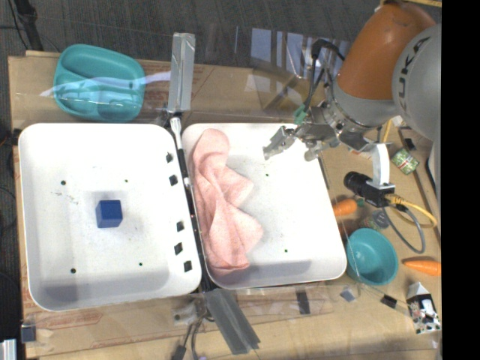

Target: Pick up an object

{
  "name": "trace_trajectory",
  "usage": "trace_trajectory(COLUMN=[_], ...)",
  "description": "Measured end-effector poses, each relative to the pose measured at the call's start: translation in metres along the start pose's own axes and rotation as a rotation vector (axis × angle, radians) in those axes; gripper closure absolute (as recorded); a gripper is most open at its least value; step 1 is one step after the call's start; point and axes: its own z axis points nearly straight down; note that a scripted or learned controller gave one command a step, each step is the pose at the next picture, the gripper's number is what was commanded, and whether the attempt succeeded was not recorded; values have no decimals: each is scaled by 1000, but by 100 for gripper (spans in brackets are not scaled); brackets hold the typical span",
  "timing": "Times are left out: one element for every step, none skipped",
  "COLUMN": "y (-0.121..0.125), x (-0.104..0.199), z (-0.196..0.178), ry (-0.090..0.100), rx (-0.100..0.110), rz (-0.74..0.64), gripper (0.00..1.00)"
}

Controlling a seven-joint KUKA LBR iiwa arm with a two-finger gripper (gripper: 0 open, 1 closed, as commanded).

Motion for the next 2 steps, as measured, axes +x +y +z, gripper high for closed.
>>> trace_trajectory(y=[3, 41], x=[19, 40], z=[171, 183], ry=[1, -2], rx=[1, -5], rz=[-104, -254], gripper=[0, 0])
